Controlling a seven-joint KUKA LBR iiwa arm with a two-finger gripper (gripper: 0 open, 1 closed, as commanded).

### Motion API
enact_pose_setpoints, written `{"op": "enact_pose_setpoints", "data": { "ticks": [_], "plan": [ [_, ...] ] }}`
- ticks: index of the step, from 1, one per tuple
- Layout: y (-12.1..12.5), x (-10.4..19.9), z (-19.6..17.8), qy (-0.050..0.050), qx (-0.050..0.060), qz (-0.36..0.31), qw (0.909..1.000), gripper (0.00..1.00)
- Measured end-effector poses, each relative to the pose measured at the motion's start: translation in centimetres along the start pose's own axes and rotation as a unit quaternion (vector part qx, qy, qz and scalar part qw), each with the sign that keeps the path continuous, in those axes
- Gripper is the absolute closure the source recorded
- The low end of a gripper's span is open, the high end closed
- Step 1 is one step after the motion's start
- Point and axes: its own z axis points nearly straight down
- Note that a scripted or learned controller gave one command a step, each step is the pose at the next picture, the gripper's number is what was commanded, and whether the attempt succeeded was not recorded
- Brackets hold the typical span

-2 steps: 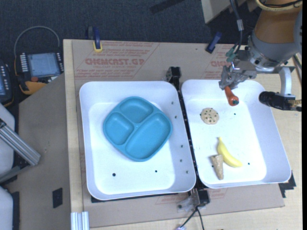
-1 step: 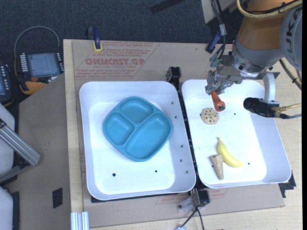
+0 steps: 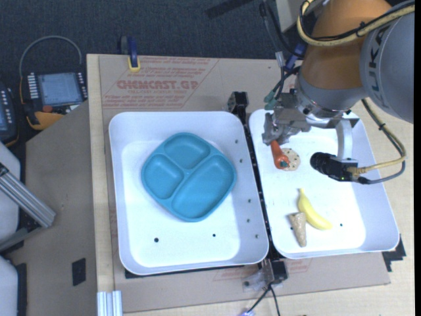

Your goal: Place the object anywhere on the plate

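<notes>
A small orange-and-tan object (image 3: 283, 157) is seen in the upper left part of the right bin (image 3: 368, 236), close to the wall it shares with the left bin. Its exact kind cannot be made out; it may be a toy food item, with an orange-red strip beside a pale speckled round part. It is taken to be the thing to be moved, since the gripper (image 3: 276, 135) is placed directly above it, at or just over its top edge. Whether the object is pinched, and how the end effector is set, cannot be told from this slanted view, because the wrist body covers that part.

The step in hand is judged to be the pick: the object lies on the bin floor and nothing has been carried across. The blue plate (image 3: 189, 176), divided into three compartments, is set in the middle of the left bin (image 3: 131, 242), well apart from the object.

For the next move, a firm hold must be secured first; then the object must be lifted clear of the bin walls, carried leftward over them, and released over any compartment of the plate.

Lower in the right bin, a yellow banana (image 3: 312, 213) and a tan piece (image 3: 299, 228) just beside it are left untouched.
</notes>
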Motion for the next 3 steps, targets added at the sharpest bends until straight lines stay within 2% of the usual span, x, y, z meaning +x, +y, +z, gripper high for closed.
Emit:
{"op": "enact_pose_setpoints", "data": {
  "ticks": [1,3],
  "plan": [
    [-2.1,4.8,-0.2,0.001,0.0,-0.002,1.0,1.0],
    [-5.4,15.8,2.7,0.0,0.0,-0.002,1.0,1.0]
  ]
}}
